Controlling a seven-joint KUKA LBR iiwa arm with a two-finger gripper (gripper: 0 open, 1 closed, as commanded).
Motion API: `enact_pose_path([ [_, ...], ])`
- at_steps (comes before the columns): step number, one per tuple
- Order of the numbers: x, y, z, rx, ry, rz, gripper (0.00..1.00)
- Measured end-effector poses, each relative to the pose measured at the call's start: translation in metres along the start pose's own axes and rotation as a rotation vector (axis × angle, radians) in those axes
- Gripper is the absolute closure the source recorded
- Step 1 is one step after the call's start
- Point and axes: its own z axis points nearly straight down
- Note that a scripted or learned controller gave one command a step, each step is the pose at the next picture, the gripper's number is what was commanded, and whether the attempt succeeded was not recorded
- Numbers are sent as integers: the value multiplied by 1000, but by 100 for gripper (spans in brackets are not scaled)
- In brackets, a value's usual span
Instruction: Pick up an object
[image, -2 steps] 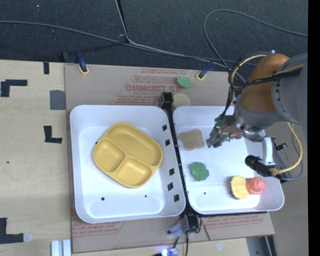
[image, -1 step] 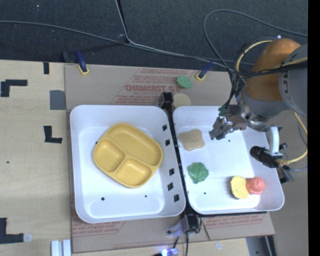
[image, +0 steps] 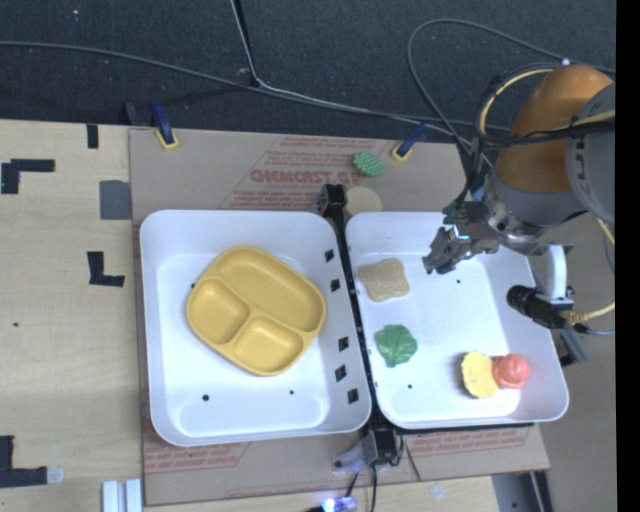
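The right bin (image: 520, 400) holds a beige flat piece (image: 384, 279) near its left wall, a green leafy piece (image: 396, 345) below it, and a yellow piece (image: 478, 375) touching a pink-red piece (image: 512, 371) at the lower right. My gripper (image: 440, 256) hangs over the upper middle of the right bin, to the right of the beige piece and apart from it. Nothing shows between its dark fingers.
The left bin (image: 170, 400) holds a yellow three-compartment tray (image: 255, 309). A small green object (image: 368, 163) and a pale disc (image: 362, 198) lie on the cardboard behind the bins. Cables run across the dark floor at the back. The arm's body fills the upper right.
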Motion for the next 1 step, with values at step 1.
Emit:
enact_pose_path([
  [1, 60, 8, -7, 1, 1, -6, 100],
])
